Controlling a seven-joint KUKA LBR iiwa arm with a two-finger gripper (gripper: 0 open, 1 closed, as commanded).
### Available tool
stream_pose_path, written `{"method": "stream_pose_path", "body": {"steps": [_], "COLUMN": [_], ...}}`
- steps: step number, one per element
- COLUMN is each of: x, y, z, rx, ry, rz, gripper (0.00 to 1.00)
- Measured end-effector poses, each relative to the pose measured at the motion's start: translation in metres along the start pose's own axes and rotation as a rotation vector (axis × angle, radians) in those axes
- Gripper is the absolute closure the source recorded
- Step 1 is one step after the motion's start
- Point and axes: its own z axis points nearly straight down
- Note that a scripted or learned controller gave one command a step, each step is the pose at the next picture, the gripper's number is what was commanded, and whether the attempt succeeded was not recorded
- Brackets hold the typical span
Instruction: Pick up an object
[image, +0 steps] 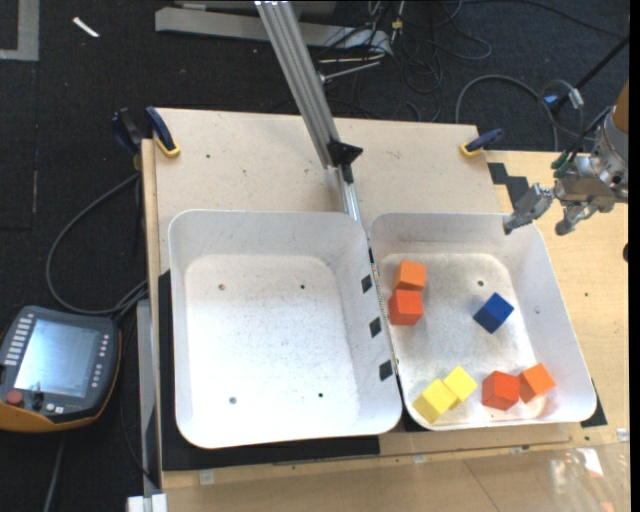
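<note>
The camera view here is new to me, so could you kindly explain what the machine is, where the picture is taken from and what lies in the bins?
One fixed camera looks down at a slant on a bench. Two shallow white plastic bins sit side by side: the left bin and the right bin. The two-finger gripper of a robot arm reaches in from the right, open and holding nothing, above the right bin's far corner. That bin holds small blocks: two orange cubes touching, a blue cube, two yellow cubes and a red-orange pair.
</note>
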Motion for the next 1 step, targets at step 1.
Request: {"method": "stream_pose_path", "body": {"steps": [1], "x": [-0.0220], "y": [-0.0183], "z": [0.1474], "rx": [0.007], "ry": [0.003], "rz": [0.005], "gripper": [0.00]}}
